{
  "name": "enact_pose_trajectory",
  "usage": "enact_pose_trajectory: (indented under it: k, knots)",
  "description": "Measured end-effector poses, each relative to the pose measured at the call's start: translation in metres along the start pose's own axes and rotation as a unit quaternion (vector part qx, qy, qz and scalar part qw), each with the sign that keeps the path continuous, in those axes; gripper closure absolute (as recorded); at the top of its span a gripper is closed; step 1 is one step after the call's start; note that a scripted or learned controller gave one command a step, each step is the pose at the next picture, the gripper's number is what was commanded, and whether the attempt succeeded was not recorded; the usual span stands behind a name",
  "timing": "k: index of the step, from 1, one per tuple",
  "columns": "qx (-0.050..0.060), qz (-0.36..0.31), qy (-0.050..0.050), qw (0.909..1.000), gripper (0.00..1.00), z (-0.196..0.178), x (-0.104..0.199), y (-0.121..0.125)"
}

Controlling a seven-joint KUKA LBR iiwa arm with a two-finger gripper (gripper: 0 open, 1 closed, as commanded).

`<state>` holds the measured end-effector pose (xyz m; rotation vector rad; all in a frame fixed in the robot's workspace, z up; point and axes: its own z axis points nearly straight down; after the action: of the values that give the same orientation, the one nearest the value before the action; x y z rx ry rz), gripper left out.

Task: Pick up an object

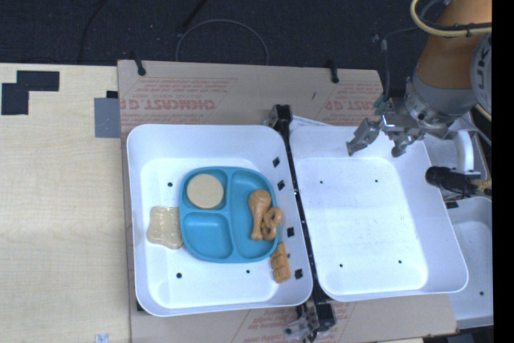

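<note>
Two shallow white plastic bins sit side by side on a brown cardboard sheet (241, 96) laid over the pale wooden bench (56, 205); left bin (152, 285), right bin (418, 273).

Left bin contents: a blue moulded plastic tray with three compartments (210, 237) lies near the centre; a round tan flat disc, cookie-like, (204, 191) rests in the tray's upper-left compartment; a tan knobbly bone-shaped piece (264, 214) lies in the right compartment, running lengthwise; the lower-left compartment shows bare blue; a pale beige flat slab resembling a bread slice (165, 226) lies on the bin floor, touching the tray's left edge; a small orange-brown lumpy piece (279, 263) lies just beside the tray's lower-right corner, near the divider between the bins.

Arm: grey with orange band, enters from the right; two-finger gripper (384, 139) hangs above the upper edge of the right bin, well apart from all items in the left bin; fingers (359, 139) spread wide, nothing between them; a yellow cable loop (430, 12) sits above the orange band.
</note>
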<state>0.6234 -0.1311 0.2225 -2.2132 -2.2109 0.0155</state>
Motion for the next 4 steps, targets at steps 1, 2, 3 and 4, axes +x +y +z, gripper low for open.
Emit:
enact_pose_trajectory:
  k: [1, 2, 3, 4]
  knots:
    - [-0.007, -0.001, -0.001, 1.0, 0.0, -0.008, 0.0, 0.002]
    - [-0.005, -0.001, -0.001, 1.0, 0.0, 0.035, 0.002, 0.003]
    - [-0.005, -0.001, -0.001, 1.0, 0.0, 0.084, -0.003, -0.004]
    - [-0.005, 0.0, -0.001, 1.0, 0.0, 0.137, -0.002, -0.004]
